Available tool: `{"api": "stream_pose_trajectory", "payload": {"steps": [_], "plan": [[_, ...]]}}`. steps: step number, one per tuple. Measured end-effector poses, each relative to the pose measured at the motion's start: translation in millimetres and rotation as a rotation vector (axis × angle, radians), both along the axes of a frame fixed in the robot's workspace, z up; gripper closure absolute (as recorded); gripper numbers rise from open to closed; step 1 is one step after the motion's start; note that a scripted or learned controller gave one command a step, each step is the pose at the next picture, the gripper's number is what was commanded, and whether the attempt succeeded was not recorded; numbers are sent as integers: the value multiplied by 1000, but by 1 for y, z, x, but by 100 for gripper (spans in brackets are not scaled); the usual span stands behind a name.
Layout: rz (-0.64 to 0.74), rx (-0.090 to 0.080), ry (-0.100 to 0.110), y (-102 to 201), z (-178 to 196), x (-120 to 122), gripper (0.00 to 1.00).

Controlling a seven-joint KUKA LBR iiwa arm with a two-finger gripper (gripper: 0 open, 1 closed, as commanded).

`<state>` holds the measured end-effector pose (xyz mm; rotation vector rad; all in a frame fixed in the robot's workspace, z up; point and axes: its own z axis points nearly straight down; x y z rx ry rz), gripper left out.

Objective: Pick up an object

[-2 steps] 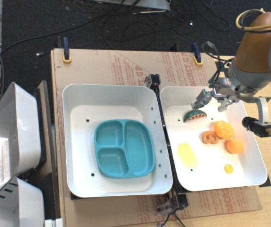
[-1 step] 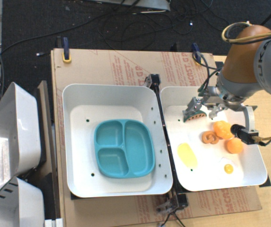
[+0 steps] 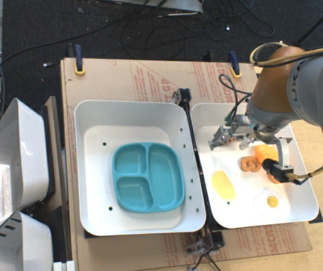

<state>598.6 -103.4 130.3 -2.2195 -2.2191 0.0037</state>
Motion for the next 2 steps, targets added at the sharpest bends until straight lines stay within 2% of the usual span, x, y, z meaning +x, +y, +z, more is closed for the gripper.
{"api": "stream_pose_trajectory", "payload": {"steps": [1, 2], "plan": [[-2, -1, -4, -1, 13, 1, 100], [2, -2, -10, 0, 76, -1, 100]]}}
